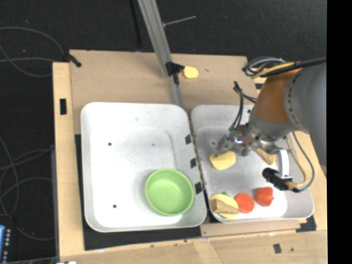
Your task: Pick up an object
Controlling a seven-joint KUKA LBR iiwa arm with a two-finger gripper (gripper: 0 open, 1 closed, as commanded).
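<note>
- Jaw state cannot be told — the gripper [234,143] is being held low in the right bin [297,209].
- A pale yellow object [223,160] is lying just beside it.

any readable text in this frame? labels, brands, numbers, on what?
None legible.
Green bowl in the left bin: plain, no print.
Yellow piece, red pieces and right bin: no markings seen.
Arm and tool: no label can be made out, too small and blurred.
</note>
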